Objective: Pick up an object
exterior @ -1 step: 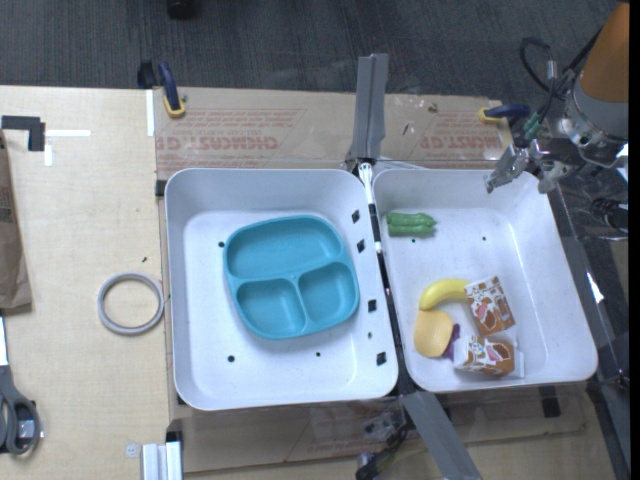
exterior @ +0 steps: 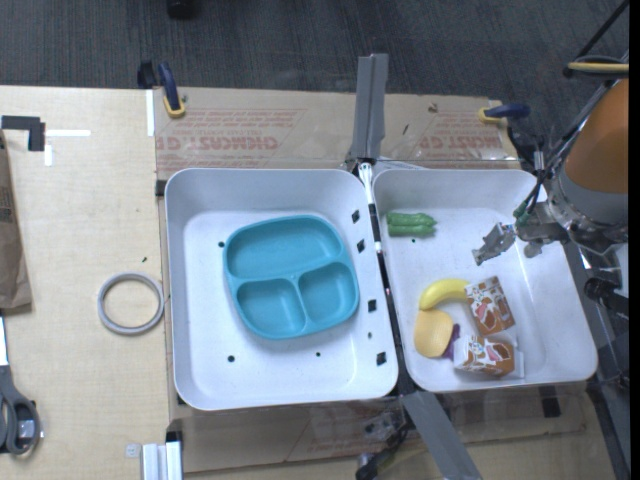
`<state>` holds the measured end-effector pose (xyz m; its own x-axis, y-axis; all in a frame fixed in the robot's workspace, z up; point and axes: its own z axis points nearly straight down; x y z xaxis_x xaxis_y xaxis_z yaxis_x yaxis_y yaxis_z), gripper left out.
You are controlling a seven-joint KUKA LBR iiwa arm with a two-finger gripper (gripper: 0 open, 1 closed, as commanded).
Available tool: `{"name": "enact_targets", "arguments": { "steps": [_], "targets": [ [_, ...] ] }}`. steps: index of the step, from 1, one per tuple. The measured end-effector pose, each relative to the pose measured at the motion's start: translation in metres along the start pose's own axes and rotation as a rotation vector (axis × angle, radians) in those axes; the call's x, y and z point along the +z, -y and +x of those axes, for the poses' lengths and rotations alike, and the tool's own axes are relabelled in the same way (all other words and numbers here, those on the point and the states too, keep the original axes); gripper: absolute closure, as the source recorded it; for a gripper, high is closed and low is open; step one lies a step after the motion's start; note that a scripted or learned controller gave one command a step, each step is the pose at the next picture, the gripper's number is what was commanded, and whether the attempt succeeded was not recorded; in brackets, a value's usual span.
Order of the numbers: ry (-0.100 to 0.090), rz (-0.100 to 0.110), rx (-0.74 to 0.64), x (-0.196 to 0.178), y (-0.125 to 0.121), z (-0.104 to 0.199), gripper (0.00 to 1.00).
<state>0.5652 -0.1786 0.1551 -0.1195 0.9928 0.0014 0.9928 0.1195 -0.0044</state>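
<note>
The right bin (exterior: 560, 298) holds a green pepper (exterior: 411, 224) near its far left, a yellow banana (exterior: 443, 292), a yellow-orange fruit (exterior: 433, 335) and two printed snack packets (exterior: 490, 305) (exterior: 488, 356) toward the front. My gripper (exterior: 510, 244) hangs over the right bin's upper right part, to the right of the pepper and above the packets. Its fingers are spread, and nothing sits between them. In the left bin (exterior: 190, 268) lies a blue divided tray (exterior: 291, 276).
A grey tape ring (exterior: 131, 302) and scissors (exterior: 15, 418) lie on the wooden bench left of the bins. A grey post (exterior: 370, 108) stands behind the seam between the bins. Clamps (exterior: 170, 93) (exterior: 505, 113) hold the back edge.
</note>
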Motion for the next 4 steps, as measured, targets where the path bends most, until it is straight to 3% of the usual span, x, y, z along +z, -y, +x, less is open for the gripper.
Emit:
{"name": "enact_targets", "arguments": {
  "steps": [1,2,3,4],
  "targets": [
    [-0.001,0.0,0.041,0.066,0.05,0.03,0.0],
    [-0.002,0.002,0.046,0.06,0.05,0.029,1.0],
    [0.001,-0.002,-0.17,-0.034,0.019,0.095,1.0],
    [0.002,-0.001,-0.107,-0.05,0.013,0.084,1.0]
  ]
}}
